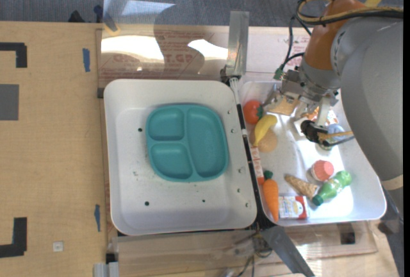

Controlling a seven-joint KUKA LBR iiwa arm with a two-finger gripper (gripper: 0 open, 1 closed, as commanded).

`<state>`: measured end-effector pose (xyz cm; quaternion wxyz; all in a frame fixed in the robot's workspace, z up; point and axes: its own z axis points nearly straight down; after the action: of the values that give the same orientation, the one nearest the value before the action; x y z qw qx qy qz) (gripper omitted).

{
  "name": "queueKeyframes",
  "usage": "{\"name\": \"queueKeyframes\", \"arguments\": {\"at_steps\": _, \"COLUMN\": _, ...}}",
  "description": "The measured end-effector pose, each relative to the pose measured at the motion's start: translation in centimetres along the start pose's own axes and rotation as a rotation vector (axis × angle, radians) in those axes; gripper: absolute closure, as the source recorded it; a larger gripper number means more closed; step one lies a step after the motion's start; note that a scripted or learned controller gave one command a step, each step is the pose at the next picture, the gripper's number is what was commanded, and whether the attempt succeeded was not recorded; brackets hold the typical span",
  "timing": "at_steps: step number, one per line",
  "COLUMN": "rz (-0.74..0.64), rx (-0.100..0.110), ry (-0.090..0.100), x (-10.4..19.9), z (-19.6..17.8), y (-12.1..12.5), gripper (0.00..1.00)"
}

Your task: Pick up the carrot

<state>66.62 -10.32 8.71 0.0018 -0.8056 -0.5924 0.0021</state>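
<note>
Carrot (270, 197) first: I see it lying in the right bin (368, 200), down by the near left side, right beside the wall between the two bins. It is orange with a small green top, and the green top points away from me. A little red and white pack (293, 207) lies just beside its tip. Next to that I see a tan cone shape (301, 185), a green toy (332, 188) and a small pink and red thing (321, 170). Farther back in the same bin a yellow banana (264, 129) rests by a red tomato (252, 110). The grey arm (368, 64) comes in from the right, with its orange band (333, 25) up high. My tool (300, 101) hangs over the back part of the right bin, near the banana and well apart from the carrot. I cannot tell how it is set, so I will not guess. I see nothing held in it. The left bin (122, 160) has a blue-green tray (188, 142) with three parts sitting in the middle. Both bins sit side by side on the table (45, 160), which looks like brown board.
</note>
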Motion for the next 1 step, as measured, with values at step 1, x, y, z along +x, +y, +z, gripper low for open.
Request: {"name": "queueKeyframes", "arguments": {"at_steps": 1, "rz": -0.055, "rx": -0.01, "ry": 0.002, "x": -2.4, "z": -0.12, "y": -5.82, "gripper": 0.0}}
